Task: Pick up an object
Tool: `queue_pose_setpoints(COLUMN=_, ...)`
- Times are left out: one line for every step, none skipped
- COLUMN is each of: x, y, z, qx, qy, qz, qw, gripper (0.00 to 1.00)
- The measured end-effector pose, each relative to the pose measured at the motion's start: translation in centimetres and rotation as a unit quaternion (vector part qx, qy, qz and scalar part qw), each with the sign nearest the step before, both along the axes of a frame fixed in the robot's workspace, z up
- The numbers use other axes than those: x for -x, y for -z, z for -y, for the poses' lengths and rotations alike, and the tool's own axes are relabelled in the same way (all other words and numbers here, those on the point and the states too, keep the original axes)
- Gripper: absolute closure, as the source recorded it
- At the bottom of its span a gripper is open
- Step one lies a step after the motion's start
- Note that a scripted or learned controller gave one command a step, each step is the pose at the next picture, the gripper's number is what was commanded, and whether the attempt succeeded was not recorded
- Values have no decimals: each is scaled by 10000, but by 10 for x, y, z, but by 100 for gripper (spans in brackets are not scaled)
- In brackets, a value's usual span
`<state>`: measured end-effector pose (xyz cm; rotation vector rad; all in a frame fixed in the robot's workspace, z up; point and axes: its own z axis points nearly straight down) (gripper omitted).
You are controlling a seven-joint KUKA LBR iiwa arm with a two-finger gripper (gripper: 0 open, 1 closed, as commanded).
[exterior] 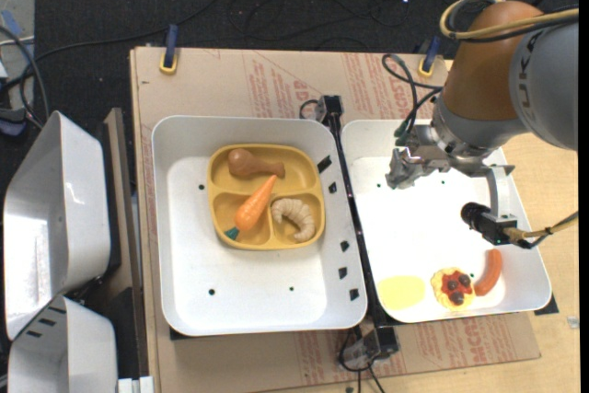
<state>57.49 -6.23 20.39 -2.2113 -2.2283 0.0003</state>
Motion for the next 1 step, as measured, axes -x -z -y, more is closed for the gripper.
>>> queue_pose_setpoints(x=9, y=5, z=-58, qx=-5, qy=-4, qz=-3, qw=10000, gripper=100)
